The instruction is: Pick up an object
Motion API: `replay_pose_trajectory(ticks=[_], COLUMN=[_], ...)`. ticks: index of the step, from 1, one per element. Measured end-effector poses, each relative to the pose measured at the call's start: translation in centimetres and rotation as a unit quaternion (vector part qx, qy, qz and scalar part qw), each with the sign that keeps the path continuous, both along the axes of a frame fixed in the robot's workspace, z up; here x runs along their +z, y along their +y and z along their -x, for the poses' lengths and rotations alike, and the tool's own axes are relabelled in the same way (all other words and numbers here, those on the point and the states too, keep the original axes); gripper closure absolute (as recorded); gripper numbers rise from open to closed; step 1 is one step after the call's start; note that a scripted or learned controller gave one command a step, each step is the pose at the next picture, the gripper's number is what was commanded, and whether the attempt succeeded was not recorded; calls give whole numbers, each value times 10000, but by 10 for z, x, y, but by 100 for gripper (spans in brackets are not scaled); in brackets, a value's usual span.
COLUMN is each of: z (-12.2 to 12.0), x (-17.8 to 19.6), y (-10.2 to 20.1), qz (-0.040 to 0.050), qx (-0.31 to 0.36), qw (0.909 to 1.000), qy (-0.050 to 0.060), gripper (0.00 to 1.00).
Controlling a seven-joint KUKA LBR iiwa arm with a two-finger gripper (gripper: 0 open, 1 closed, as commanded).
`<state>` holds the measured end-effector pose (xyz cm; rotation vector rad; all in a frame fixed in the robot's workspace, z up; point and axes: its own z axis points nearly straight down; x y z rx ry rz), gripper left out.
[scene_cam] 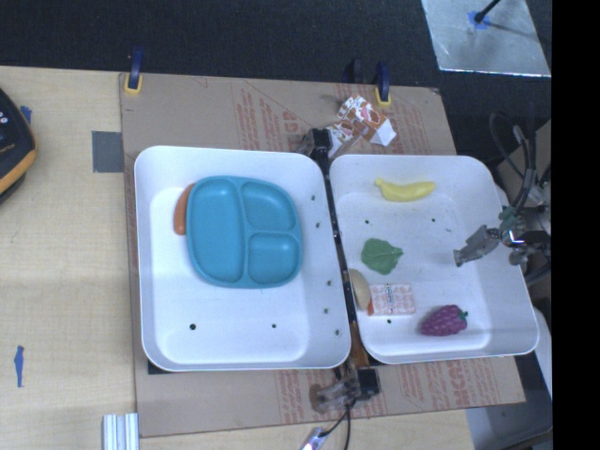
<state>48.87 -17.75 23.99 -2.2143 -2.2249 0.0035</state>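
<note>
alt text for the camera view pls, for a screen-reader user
A grey two-finger gripper hovers at the right bin's right side, above a yellow banana, green leaf, purple grapes and a small packet. The left bin holds a blue divided plate.

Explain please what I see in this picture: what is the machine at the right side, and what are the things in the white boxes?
One camera above the bench looks down at a slant. The machine is a robot arm reaching in from the right; its end effector hovers over the right bin, holding nothing visible. That bin contains a yellow banana, a green leaf, purple grapes and a small packet. The left bin holds a blue divided plate with an orange thing partly under it.
</note>
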Motion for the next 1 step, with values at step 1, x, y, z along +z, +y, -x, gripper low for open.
replay_pose_trajectory(ticks=[1], z=[-71], x=[30], y=[-34], qz=[3], qx=[2], qw=[10000], qy=[-11], gripper=[0])
